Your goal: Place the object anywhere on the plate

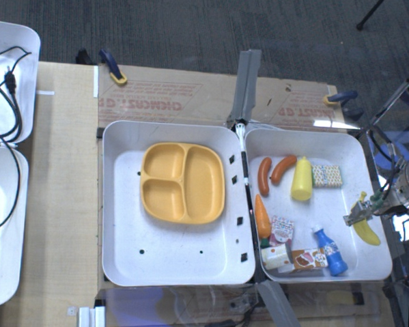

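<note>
Nearest you, along the front edge of the right-hand shallow white bin, a small white carton and a flat brown packet are lying side by side, and a blue plastic bottle with a white cap is leaning just beside the packet. Just behind them, a small pink-and-white sachet is resting next to an orange toy carrot that is lying along the bin's left wall.

At the right rim of that bin, the jaws are hanging low over a yellow toy banana, touching or just above its upper end; you cannot tell from here whether they are spread or closed, and nothing is visibly sitting between them.

Farther back, two reddish-orange toy sausages, a yellow squeeze bottle and a green-speckled sponge block are lined up in a row.

In the left-hand shallow white bin, the yellow three-compartment plastic plate is sitting toward the back, well apart from the banana.

Beyond the bins, two blue-and-yellow clamps are gripping a brown cardboard sheet on the table.
</note>
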`<state>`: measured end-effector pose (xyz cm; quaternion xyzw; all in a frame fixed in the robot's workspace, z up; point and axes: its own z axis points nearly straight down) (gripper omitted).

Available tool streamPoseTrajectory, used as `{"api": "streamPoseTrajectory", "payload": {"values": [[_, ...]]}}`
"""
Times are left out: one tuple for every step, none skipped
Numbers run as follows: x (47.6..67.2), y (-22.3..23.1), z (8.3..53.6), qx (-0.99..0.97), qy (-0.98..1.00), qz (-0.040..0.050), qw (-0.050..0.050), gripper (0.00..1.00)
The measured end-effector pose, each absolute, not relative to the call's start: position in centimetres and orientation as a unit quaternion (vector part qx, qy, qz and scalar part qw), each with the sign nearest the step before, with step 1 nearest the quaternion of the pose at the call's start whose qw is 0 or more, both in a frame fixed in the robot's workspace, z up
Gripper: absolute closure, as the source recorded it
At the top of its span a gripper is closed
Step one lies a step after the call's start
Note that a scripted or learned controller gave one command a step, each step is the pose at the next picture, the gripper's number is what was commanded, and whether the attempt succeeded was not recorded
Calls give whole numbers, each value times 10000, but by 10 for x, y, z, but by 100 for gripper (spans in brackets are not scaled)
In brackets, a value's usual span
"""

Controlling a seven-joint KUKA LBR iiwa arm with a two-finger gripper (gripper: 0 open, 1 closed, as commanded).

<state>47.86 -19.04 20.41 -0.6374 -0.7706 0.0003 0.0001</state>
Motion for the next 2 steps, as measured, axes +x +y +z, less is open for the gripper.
{"api": "streamPoseTrajectory", "payload": {"values": [[486, -107, 228, -6622, -7493, 15, 13, 100], [511, -40, 261, -6783, -7348, 24, 9, 100]]}}
